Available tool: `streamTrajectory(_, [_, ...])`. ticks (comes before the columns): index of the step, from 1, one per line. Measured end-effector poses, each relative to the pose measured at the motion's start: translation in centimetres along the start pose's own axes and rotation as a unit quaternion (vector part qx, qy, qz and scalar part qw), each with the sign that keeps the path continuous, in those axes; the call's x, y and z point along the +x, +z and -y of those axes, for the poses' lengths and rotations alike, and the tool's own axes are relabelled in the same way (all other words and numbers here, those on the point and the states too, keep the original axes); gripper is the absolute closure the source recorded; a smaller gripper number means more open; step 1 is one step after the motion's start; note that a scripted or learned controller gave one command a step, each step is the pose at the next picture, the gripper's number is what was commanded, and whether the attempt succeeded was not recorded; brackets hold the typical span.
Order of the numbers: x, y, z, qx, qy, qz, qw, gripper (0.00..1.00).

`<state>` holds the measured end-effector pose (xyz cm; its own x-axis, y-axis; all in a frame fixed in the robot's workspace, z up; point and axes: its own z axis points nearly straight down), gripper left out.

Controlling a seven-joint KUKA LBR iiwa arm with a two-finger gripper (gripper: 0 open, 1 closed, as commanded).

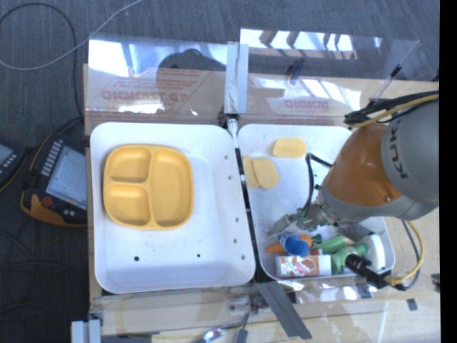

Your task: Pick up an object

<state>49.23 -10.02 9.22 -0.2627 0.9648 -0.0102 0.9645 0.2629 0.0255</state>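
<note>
Two white bins sit side by side. Left bin [107, 263] holds a yellow divided plate [148, 186]. Arm [378, 170] reaches low into the right bin [260, 259]; gripper [303, 220] state cannot be told. Beside it lie a bottle [307, 265], green item [343, 247], blue cap [293, 245], and two yellow pieces [288, 147] farther back.

Around your bench lies dark grey carpet [43, 91], a thin white cable [43, 9] looping at ten o'clock. A teach pendant [53, 181] rests at nine o'clock. Window light glares off clear panels [307, 45] at twelve.
</note>
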Motion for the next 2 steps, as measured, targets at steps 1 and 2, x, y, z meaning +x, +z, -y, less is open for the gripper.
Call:
streamTrajectory(1, [0.1, -1.0, -0.2, -0.001, -0.001, -0.002, 1.0000, 1.00])
streamTrajectory(2, [3.4, -13.2, -0.5, 0.014, 0.051, -0.004, 0.9986, 1.00])
